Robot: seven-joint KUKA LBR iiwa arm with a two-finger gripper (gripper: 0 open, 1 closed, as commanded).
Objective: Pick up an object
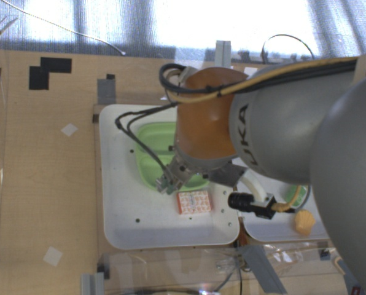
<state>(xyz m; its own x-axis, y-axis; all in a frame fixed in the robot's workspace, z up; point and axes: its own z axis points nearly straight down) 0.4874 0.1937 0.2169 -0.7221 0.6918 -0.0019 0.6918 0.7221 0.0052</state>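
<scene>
The arm (275, 121) comes in from the right and takes up most of the shot, with its orange band (204, 118) sitting over the left-hand white bin (118, 183). Black cables (140, 128) loop off the wrist and hang over the bin.

The gripper (169, 185) is down low at the end of the wrist, right at the lower edge of a light green dish (147, 149) that lies in the bin. Whether the claw is released or clenched on something can't be told — it's small, blurry and mostly tucked under the wrist. Nothing can be seen gripped in it.

Just right of the gripper and a bit below sits a small flat box (193, 201) with a red-and-white pattern, lying on the bin floor. It's close to the gripper, but touching or not is too hard to call.

Over in the right-hand bin (275, 229), most of which is hidden under the arm, there's a yellow-orange lump (304, 222) near the bottom edge and something green-rimmed (295, 195) peeking out beside the arm. A black cylinder (249, 204) on the arm sticks out between the two bins — looks like part of the rig.

The bins rest on a wooden bench (42, 183) with black tape marks (48, 72) up top left.
</scene>
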